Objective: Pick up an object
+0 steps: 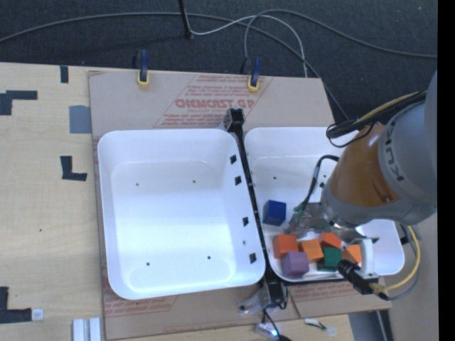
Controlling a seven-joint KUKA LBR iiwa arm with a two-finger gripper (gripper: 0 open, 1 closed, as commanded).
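Note:
Several small blocks lie in the near part of the right bin (284, 144): a blue cube (274, 212), an orange block (286, 244), a second orange block (311, 249), a purple cube (294, 263), a green block (331, 257) and a red-orange piece (331, 241). My gripper (306, 223) is low inside this bin, just right of the blue cube and directly above the orange blocks. The grey arm with its orange band (359, 180) covers the bin's right half and hides part of the pile.
The left bin (114, 190) sits beside the right one, the two meeting at a black-clipped divider (245, 190). Both rest on a cardboard sheet (206, 101) held by clamps at the back. Cables trail behind and at the front edge.

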